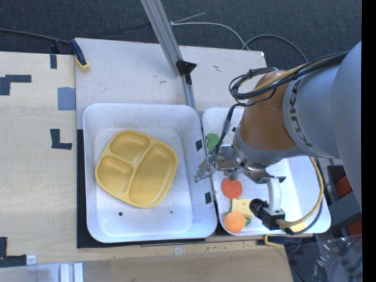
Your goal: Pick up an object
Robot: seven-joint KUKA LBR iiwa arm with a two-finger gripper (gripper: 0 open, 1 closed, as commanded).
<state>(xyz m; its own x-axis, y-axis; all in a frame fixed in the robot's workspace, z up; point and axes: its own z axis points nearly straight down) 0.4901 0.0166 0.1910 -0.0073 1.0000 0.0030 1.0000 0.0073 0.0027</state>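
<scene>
— Three items, right bin (305, 175), near front edge: red piece (232, 188), yellow block (240, 207), orange ball (235, 221).
— Claw (218, 164)? Just behind red piece; opening indiscernible. Arm lettering partly legible: "KU".

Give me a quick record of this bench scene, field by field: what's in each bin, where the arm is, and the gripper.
left bin: holds a yellow divided plate, lying flat
right bin: holds a red round piece, an orange ball, a yellow piece and a green piece
arm: reaches in from the right, over the right bin
gripper: low over the right bin's left side, just above the red round piece
gripper fingers: cannot tell
object held: none seen
</scene>
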